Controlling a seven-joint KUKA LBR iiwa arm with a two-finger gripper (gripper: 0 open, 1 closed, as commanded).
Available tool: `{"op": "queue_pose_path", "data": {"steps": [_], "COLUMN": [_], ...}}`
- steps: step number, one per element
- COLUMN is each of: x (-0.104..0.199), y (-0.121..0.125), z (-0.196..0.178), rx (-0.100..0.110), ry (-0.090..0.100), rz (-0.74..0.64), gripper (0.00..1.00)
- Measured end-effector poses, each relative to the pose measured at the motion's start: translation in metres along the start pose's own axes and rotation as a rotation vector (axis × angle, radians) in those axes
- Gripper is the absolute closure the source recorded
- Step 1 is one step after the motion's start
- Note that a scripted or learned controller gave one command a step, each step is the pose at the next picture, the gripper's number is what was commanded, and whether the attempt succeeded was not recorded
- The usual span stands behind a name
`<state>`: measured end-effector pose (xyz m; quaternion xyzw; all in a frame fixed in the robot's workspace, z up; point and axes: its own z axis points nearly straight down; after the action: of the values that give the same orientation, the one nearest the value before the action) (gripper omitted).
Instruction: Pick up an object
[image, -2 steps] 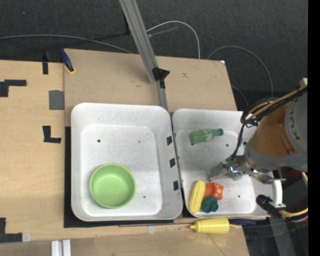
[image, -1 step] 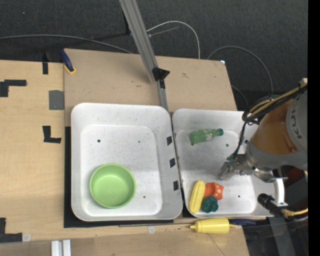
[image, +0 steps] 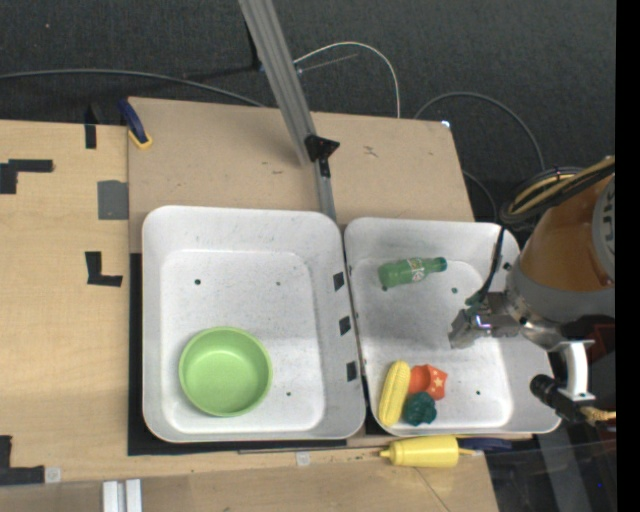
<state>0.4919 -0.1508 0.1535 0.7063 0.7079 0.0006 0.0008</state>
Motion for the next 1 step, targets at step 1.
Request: {"op": "queue_pose_path", "data": {"steps": [1], "x": [0.0018], "y": [-0.0050], "z": [-0.0606], "rx": [-0.002], "ry": [-0.001], "rz": [0.001], "gripper": [1.00]}}
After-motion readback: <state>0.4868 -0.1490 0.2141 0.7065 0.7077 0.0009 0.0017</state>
